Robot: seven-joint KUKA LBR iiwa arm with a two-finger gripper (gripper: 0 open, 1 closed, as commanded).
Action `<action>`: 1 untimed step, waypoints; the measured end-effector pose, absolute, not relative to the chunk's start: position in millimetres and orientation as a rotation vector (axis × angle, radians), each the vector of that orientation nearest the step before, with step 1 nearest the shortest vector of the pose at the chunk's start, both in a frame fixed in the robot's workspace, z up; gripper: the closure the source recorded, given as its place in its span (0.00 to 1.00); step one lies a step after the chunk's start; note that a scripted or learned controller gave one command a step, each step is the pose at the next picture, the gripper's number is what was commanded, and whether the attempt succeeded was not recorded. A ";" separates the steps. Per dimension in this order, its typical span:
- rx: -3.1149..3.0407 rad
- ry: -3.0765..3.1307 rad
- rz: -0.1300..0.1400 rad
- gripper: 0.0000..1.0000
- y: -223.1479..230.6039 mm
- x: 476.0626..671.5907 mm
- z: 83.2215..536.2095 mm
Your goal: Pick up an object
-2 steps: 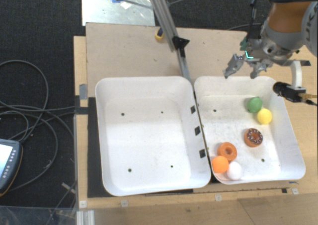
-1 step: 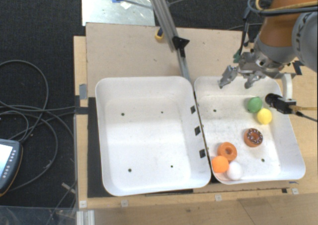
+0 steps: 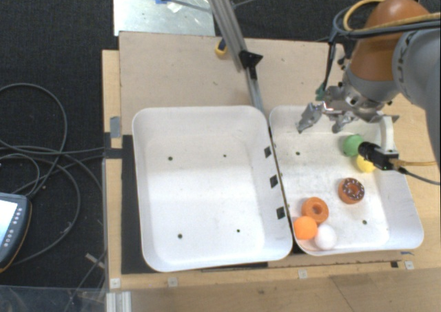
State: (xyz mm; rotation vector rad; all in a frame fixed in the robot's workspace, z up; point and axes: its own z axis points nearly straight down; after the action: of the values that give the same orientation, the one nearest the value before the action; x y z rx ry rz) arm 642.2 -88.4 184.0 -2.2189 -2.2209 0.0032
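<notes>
My gripper point(image 3: 324, 120) hangs over the far part of the right bin point(image 3: 296, 166), its two grey fingers spread open with nothing between them. In that bin lie a green ball point(image 3: 353, 144) and a yellow object point(image 3: 364, 162) at the right, just right of the gripper. Nearer the front sit a brown frosted doughnut point(image 3: 351, 191), an orange ring point(image 3: 315, 209), an orange ball point(image 3: 304, 228) and a white ball point(image 3: 325, 237).
The left bin point(image 3: 148, 166) lies beside the right one, with black clips along their shared wall. A grey pole point(image 3: 227, 18) slants in from the top, ending near the bins' far edge. Cables trail off the bench on the left.
</notes>
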 end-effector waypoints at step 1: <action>-2.220 -2.220 0.003 0.00 -92.2 641.2 141.6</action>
State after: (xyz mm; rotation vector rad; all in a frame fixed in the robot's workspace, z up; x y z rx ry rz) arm 641.2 -92.2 141.6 -2.2196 -2.2203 0.0033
